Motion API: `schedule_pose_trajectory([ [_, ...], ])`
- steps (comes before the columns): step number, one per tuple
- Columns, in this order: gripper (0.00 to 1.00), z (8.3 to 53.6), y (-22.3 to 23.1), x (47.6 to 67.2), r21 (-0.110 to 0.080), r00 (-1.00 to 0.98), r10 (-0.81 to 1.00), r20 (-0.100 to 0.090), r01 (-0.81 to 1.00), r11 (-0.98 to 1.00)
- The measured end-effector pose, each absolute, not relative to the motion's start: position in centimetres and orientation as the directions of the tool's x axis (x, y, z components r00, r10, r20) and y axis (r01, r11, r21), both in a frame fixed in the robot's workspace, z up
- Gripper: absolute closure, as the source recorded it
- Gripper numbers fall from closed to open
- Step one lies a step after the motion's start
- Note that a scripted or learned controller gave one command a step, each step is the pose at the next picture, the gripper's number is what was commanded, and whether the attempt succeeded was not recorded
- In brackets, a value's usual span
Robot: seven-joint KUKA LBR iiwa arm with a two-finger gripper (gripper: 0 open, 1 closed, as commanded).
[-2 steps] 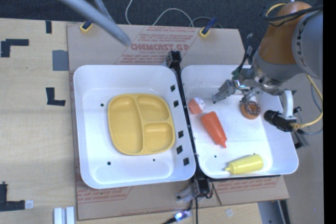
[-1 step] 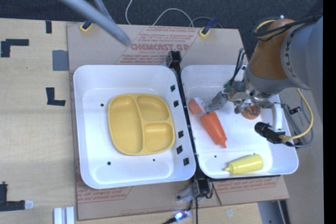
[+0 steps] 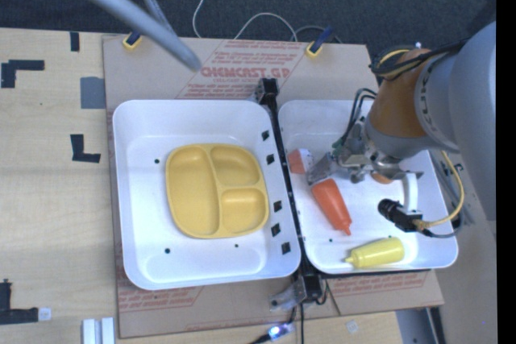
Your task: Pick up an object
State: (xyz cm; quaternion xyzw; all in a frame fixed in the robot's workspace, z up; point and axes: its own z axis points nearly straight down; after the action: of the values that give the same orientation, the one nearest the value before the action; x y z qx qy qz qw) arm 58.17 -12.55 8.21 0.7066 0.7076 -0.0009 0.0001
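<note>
In the right bin [image 3: 427,254], an orange carrot-shaped toy [image 3: 333,207] lies at a slant near the middle. A yellow bottle-shaped toy [image 3: 376,253] rests by the front wall. A small orange and white piece [image 3: 298,161] sits against the divider. My gripper [image 3: 326,166] is low in this bin, just above the carrot's upper end and right of the small piece. The wrist hides the gripper's tip.
The left bin [image 3: 133,173] holds a yellow divided plate [image 3: 216,189]. A black divider [image 3: 278,173] runs between the bins. A black cable [image 3: 403,217] loops from the wrist over the right bin. Grey tubing [image 3: 121,0] crosses the back left.
</note>
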Motion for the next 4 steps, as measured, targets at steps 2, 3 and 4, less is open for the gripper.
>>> schedule_pose_trajectory([
  [2,1.00,13.8,-12.5,58.1,0.002,-0.001,1.000,0.000,1.000,0.001],
  [3,1.00,19.9,-12.7,58.8,0.004,-0.002,1.000,-0.001,1.000,0.002],
  [4,1.00,23.3,-12.6,58.9,0.002,-0.002,1.000,-0.001,1.000,0.002],
])
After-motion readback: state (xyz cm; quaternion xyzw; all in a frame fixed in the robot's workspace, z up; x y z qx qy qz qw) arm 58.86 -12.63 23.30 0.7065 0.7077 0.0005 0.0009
